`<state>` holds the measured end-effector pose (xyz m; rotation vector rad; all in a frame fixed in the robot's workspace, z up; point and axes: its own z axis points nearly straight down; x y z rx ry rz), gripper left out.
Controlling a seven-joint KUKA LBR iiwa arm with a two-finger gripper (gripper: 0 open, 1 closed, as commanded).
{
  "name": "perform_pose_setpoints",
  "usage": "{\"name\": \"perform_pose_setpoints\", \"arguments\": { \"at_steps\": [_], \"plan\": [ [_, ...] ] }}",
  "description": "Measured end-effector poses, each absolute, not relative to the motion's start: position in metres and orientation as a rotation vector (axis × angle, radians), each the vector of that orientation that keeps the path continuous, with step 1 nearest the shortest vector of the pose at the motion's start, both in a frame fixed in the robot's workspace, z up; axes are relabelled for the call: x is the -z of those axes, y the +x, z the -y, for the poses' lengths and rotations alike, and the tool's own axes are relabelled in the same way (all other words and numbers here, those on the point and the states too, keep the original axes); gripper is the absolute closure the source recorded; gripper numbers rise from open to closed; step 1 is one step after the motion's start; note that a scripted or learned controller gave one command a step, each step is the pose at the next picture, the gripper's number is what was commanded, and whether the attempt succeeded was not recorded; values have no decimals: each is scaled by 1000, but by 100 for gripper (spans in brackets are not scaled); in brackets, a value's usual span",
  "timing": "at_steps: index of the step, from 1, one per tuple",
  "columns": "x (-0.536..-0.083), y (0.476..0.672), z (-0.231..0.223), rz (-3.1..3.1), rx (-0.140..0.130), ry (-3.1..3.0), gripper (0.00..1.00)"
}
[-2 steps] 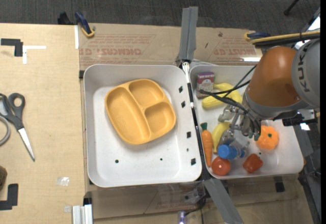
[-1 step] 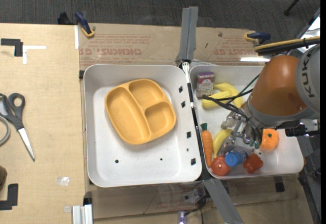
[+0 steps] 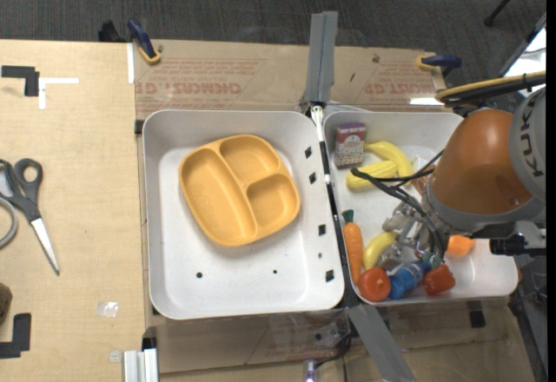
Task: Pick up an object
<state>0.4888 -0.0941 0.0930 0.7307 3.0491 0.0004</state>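
My gripper [image 3: 408,252] is low in the right bin [image 3: 395,115], above a crowd of toy foods near the front wall. Around it lie a red tomato [image 3: 374,284], a blue piece [image 3: 402,282], a red piece [image 3: 439,279], a yellow piece [image 3: 379,247] and an orange carrot [image 3: 353,247]. A small orange piece [image 3: 460,244] sits to its right. The orange band of the arm [image 3: 482,167] hides the bin's right half. A banana [image 3: 391,154], yellow corn [image 3: 372,174] and a small carton [image 3: 350,144] lie at the back.
The left bin [image 3: 165,224] holds a yellow divided plate [image 3: 239,189]. Scissors [image 3: 30,207] lie on the wooden bench at far left. A grey divider bar [image 3: 320,59] stands between the bins at the back. Clamps [image 3: 143,40] hold the cardboard behind.
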Motion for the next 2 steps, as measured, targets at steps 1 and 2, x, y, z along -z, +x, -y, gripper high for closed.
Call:
{"name": "perform_pose_setpoints", "arguments": {
  "at_steps": [1, 2],
  "plan": [
    [-93, 484, 113, -3025, -1, 829, 0],
    [-102, 486, 113, -3022, -1, 824, 100]
  ]
}}
